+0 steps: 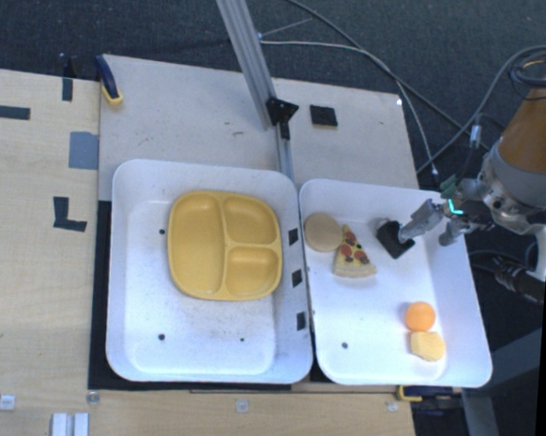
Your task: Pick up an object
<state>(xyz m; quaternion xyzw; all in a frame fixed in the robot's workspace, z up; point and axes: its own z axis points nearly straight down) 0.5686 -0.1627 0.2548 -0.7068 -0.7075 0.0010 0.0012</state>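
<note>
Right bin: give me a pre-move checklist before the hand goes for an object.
1. Objects in right bin: ok; pizza slice, tan disc, orange ball, yellow block.
2. Hand over the bin: ok, at its upper part.
3. Hand carrying nothing: cannot tell.
4. Nearest target apart from neighbours: not ok; the pizza slice touches the tan disc.
5. Ball and block separate: not ok, they sit against each other.
6. Yellow tray out of the way: ok, in the left bin.
</note>
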